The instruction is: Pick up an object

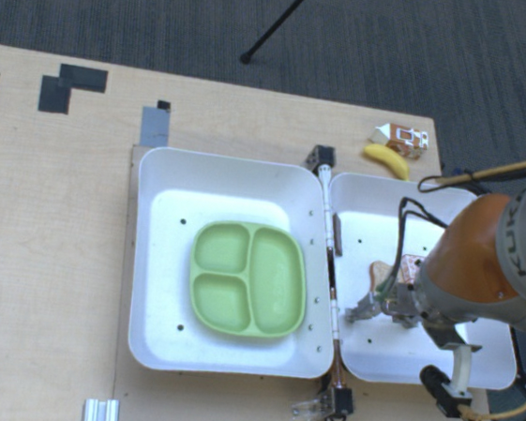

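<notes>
My gripper (362,311) hangs low over the left part of the right bin (350,356), close to the bin floor. Just beyond it lies a small tan object (382,270), partly hidden by the wrist. A small red and white item (411,266) sits next to that, tucked against the orange band of the arm (471,252). Nothing shows plainly in the gripper's grasp.
A green three-part plate (248,279) lies in the left bin (161,231). Outside the bins, at the back right, are a yellow banana (386,159) and a small carton (403,136). The arm covers much of the right bin.
</notes>
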Controlling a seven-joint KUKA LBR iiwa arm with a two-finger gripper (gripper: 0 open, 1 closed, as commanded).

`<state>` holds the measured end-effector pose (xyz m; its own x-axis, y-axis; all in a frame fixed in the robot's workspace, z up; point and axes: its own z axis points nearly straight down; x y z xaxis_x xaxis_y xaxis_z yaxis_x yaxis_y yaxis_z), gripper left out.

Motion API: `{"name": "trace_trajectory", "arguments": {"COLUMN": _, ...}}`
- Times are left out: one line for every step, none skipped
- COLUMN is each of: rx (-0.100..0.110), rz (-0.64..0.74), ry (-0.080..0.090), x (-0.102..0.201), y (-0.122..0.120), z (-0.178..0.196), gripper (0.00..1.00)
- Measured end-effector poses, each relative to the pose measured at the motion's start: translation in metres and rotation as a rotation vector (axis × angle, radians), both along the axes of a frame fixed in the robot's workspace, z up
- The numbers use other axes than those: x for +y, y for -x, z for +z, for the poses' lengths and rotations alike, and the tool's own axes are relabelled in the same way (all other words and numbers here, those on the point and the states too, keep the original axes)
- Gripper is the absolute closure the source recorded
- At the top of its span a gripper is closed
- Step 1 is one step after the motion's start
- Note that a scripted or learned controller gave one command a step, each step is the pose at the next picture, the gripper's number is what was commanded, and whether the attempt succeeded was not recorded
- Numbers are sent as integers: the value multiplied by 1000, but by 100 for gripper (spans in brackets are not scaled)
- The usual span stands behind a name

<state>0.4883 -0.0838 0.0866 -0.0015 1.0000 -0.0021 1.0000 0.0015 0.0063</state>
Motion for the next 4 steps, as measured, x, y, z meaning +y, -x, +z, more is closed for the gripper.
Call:
{"name": "trace_trajectory", "arguments": {"rx": -6, "rz": 1, "ry": 0, "x": 1, "y": -2, "z": 11, "gripper": 100}}
{"name": "trace_trajectory", "arguments": {"rx": -6, "rz": 2, "ry": 0, "x": 1, "y": -2, "z": 11, "gripper": 0}}
{"name": "trace_trajectory", "arguments": {"rx": -9, "rz": 3, "ry": -1, "x": 1, "y": -4, "z": 22, "gripper": 100}}
{"name": "trace_trajectory", "arguments": {"rx": -9, "rz": 3, "ry": -1, "x": 1, "y": -3, "z": 22, "gripper": 0}}
